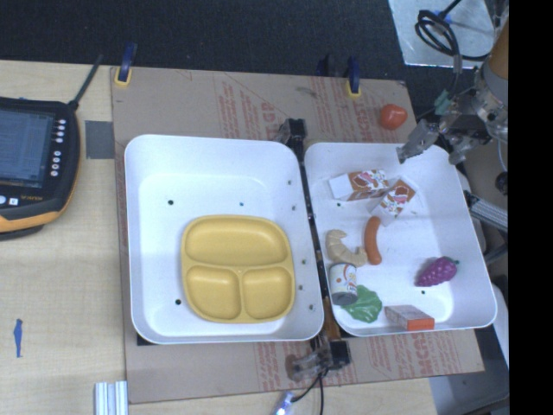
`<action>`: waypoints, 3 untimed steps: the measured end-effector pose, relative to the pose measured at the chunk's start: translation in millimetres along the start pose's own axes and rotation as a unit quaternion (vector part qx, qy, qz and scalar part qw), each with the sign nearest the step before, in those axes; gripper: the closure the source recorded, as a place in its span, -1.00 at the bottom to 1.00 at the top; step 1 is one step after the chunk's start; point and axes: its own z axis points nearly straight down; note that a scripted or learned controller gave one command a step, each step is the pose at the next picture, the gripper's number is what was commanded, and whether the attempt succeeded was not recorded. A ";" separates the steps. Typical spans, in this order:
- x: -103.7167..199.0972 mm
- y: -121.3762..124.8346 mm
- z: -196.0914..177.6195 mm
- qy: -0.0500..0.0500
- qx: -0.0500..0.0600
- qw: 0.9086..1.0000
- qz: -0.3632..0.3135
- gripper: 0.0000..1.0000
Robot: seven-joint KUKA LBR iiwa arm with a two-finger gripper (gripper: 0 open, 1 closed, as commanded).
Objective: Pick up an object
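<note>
Pendant (30, 167): a black and orange control tablet lies on the bench, at its left edge, well apart from both bins.

Left bin (155, 158): it holds a yellow tray (238, 268) with three compartments, near the bin's front edge. The tray is wide and stiff, not an easy first pick.

Right bin (462, 223): here are the small things. Two small cartons (373, 186) lie near its back edge, touching each other. A sausage (373, 239) lies in the middle, just beside a beige curved piece (344, 249).

Front edge of right bin: a small can (343, 282) lies against the left wall, touching a green leaf (365, 304). A box with an orange end (409, 318) is near the front wall.

Grapes (436, 271): purple bunch toward the bin's right wall, apart from all else.

Red ball (393, 116): it lies on the cardboard behind the right bin.

Gripper (422, 141): it hangs above the back edge of the right bin. I cannot tell its opening, and nothing is seen in it.

Handling, my judgement: the sausage looks light, smooth and perhaps slippery, so take it across its middle. The grapes seem light and bumpy, with open room all around, so the safest approach is there. The can and leaf crowd the wall.
</note>
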 end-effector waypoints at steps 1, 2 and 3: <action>2.3 4.7 128.5 0.000 0.001 1.000 0.000 -1.00; 47.5 -50.4 196.6 0.000 -0.002 1.000 0.000 -1.00; 45.8 -50.7 187.2 -0.001 0.000 1.000 -0.001 1.00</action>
